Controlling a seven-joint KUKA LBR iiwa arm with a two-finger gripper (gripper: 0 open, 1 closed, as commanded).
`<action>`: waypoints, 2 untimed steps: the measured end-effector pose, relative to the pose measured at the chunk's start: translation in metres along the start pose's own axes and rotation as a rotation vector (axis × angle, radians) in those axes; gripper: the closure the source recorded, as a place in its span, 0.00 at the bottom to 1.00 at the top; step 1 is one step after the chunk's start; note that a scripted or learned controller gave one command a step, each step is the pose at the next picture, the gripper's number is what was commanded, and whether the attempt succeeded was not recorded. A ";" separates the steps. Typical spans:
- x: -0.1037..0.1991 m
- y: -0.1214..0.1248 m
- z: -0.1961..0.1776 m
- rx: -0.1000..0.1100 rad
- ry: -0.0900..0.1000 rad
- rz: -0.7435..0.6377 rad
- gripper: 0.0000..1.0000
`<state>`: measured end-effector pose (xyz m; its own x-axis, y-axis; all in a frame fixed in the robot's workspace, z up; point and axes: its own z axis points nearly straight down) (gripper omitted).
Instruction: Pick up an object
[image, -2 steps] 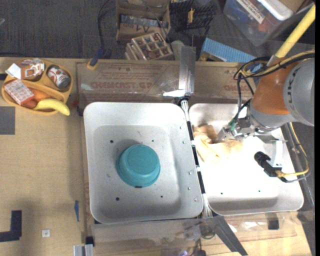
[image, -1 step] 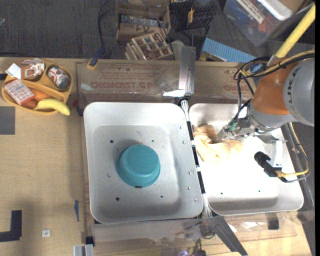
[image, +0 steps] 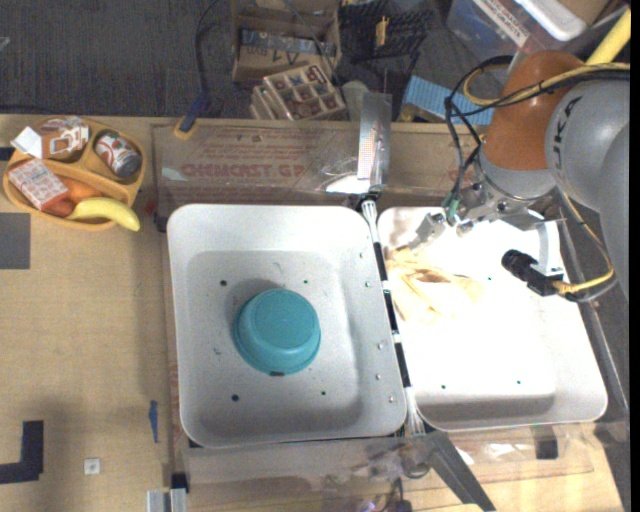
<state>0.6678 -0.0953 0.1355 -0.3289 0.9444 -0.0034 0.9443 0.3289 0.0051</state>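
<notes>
Teal bowl (image: 278, 330) sits upside down in left bin (image: 200, 235); round, no long axis; jaws' state unclear.

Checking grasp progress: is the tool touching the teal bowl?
Apart. The camera view shows the teal bowl in the left bin, the tool over the right bin.

Readable text sparse: faint reddish lettering on clear plastic sheet (image: 262, 165) behind bins, looks like "CHANCAST GP", uncertain. Partial "KU" on grey arm housing (image: 590, 125) at right. Food package labels illegible.
</notes>
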 end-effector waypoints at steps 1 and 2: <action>0.012 -0.088 0.041 -0.011 -0.002 -0.038 0.00; 0.010 -0.087 0.029 -0.018 -0.003 -0.032 1.00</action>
<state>0.5827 -0.1145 0.1057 -0.3585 0.9335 -0.0067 0.9332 0.3586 0.0234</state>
